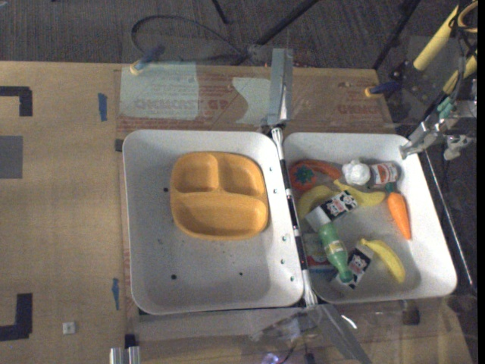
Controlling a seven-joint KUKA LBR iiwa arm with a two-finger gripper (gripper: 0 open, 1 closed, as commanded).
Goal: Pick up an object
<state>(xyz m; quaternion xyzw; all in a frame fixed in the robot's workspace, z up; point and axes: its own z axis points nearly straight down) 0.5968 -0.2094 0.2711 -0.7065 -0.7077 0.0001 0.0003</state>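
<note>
Carrot (399, 214) — upright in frame, tip down, right bin (436, 226)

The right bin (439, 233) is lying crowded: a green bottle (332, 246), two bananas (385, 258), a carrot (399, 214) and small cartons (342, 203) are sitting close together, leaving bare floor along its right side. An orange divided plate (220, 194) is taking up the left bin's (151, 226) upper middle, leaving its lower half open.

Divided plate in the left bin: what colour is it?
Orange-yellow all over; the divided plate shows plainly in the camera view.
</note>
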